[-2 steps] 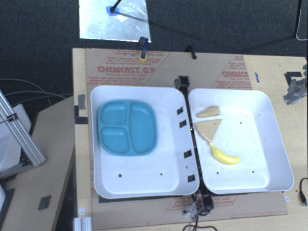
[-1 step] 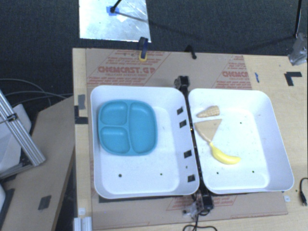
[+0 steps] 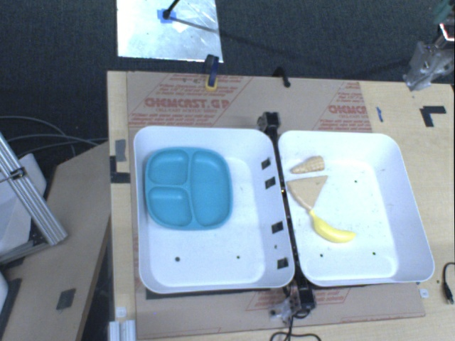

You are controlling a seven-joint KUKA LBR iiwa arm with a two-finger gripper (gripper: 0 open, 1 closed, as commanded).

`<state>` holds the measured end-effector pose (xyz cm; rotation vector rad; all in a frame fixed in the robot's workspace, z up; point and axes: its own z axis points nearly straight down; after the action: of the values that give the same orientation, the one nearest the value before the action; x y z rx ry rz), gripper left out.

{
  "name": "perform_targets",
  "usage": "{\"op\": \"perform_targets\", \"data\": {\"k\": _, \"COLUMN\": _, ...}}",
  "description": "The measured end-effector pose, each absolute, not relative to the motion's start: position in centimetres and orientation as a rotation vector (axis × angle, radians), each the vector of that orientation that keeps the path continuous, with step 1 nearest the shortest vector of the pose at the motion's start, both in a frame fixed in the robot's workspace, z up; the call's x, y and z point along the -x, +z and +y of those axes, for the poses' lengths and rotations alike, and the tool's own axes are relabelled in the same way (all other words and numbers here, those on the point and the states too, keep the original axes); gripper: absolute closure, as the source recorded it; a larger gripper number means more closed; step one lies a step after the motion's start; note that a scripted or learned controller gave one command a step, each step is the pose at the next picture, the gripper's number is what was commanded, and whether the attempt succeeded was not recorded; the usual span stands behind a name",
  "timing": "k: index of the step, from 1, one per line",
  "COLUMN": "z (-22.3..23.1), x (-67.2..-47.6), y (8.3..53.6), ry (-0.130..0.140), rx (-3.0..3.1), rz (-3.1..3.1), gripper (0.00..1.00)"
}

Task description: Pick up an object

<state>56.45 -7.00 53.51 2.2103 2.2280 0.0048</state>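
- From my remote station I see the grey two-finger gripper [image 3: 426,64] at the far upper right. It is beyond the table's back corner, over dark floor and well apart from both bins.
- It is small and blurred at that edge, and I cannot tell whether it is spread or pressed together. I see nothing held in it.
- The shallow white right bin [image 3: 409,190] holds three things, all in its left half near the divider.
- A tan ridged cone-shaped piece [image 3: 308,165] lies on its side towards the back.
- Just in front of it is a flat tan triangular wedge [image 3: 308,189], with its point towards the near side.
- A small yellow banana [image 3: 331,231] lies just in front of the wedge. Its stem end is at or touching the wedge's tip, and it curves off to the right.
- The shallow white left bin [image 3: 206,261] carries a blue plastic divided plate [image 3: 189,188] with three compartments. The plate lies flat in the back half.
- Both bins rest on a brown sheet printed with red lettering [image 3: 186,99], which covers the table [image 3: 114,105].
- Behind the table a crinkled silver foil sheet [image 3: 153,27] lies on the dark floor.
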Motion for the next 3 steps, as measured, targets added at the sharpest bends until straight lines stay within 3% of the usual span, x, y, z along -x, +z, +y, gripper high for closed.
{"op": "perform_targets", "data": {"k": 1, "z": -4.0, "x": -57.8, "y": 53.5, "ry": 0.005, "rx": -2.211, "rz": 2.228, "gripper": 1.0}}
{"op": "perform_targets", "data": {"k": 3, "z": 0.0, "x": -63.8, "y": 53.5, "ry": 0.005, "rx": -2.212, "rz": 2.225, "gripper": 1.0}}
